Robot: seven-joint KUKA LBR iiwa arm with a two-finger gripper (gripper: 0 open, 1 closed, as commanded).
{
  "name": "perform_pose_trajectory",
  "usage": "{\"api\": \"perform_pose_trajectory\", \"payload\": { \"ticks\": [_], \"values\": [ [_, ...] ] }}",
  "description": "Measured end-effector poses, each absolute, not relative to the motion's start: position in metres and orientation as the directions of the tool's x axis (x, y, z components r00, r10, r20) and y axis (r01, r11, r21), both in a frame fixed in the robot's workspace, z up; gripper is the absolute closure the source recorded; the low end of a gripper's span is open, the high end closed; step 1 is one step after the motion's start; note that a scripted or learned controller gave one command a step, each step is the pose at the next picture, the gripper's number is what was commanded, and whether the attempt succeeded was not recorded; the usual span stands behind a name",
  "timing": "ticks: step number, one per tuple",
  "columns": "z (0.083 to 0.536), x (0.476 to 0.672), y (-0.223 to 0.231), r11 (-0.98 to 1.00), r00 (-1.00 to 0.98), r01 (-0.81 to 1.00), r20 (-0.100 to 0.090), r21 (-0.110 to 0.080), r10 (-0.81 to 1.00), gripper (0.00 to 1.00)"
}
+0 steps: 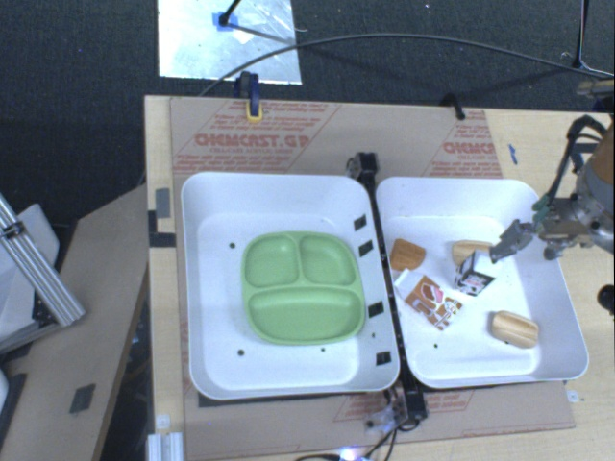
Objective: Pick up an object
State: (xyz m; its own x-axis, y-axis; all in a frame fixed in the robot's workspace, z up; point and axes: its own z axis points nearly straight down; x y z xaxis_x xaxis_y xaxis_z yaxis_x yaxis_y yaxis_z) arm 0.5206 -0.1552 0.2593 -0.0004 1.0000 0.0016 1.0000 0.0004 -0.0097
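In the right bin (557, 358), a tan wooden block (514, 327) lies nearest, with a patterned packet (432, 301) just left of it. Farther back, the arm reaches in from the right, its pincer (478, 275) lowered over a small black-and-white object (473, 281) beside another tan block (469, 252); whether it grips, I cannot tell.

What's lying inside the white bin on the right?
The right bin holds a brown wedge, a printed packet, a small dark-and-white item, and two tan wooden blocks. The gripper partly covers the upper block.
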Motion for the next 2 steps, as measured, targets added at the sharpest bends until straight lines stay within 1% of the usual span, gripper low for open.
{"api": "perform_pose_trajectory", "payload": {
  "ticks": [1,2],
  "values": [
    [0.265,0.523,-0.155,0.004,-0.004,1.0,-0.001,0.002,1.0,0.0],
    [0.217,0.531,-0.148,0.003,-0.003,1.0,0.001,-0.001,1.0,0.0]
  ]
}}
